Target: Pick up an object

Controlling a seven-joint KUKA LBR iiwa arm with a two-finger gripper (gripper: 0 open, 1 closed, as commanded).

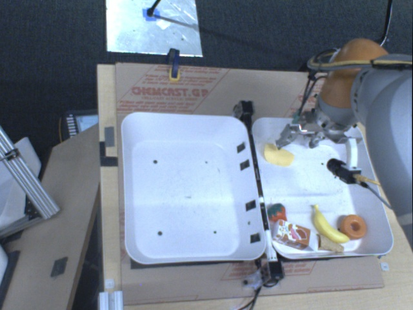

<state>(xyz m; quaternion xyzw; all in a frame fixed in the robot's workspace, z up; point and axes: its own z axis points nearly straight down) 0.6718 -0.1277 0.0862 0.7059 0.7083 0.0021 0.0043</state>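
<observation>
Pincer point(288, 136): hanging by the right bin's point(386, 236) far wall; apart or together cannot be told. Yellow lump point(278, 155): lying just beside it, hugging the left rim. Bare floor opening beyond. Banana point(326, 226), ring point(353, 226), packet point(293, 235): crowding well away; red item point(277, 212) blurring.

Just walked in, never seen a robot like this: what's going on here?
A grey robot arm reaches in from the right over the right bin, its gripper right by a yellow lump at the bin's far left. It is not seen holding anything. Along the bin's near edge lie a banana, an orange ring, a packet and a small red thing.
</observation>
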